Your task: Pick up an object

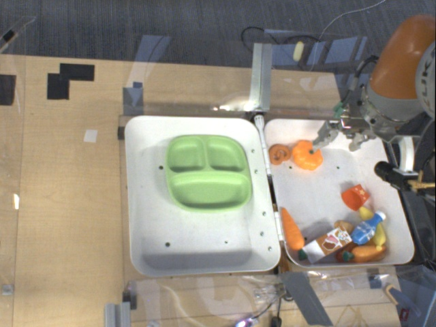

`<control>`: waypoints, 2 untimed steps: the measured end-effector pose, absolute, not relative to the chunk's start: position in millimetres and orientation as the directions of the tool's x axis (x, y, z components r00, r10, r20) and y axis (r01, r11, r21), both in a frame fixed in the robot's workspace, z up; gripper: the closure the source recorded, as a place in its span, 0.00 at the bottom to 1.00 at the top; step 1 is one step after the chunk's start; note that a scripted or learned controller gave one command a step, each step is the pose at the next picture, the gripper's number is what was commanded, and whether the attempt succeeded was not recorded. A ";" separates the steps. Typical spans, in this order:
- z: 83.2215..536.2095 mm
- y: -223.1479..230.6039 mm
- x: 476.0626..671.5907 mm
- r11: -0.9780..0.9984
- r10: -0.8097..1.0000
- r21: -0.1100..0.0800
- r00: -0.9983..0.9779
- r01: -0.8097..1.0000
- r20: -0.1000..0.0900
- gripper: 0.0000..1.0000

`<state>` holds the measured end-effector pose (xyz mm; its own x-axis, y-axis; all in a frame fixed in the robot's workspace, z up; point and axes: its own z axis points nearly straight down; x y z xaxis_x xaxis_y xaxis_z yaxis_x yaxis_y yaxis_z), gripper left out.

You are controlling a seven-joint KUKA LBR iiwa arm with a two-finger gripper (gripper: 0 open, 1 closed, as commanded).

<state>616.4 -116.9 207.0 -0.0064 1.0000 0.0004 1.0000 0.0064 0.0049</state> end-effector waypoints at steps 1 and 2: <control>88.2 -105.3 641.3 0.083 0.997 0.010 -0.083 0.996 -0.001 0.00; 100.2 -104.6 643.2 0.082 0.997 0.016 -0.082 0.996 -0.001 1.00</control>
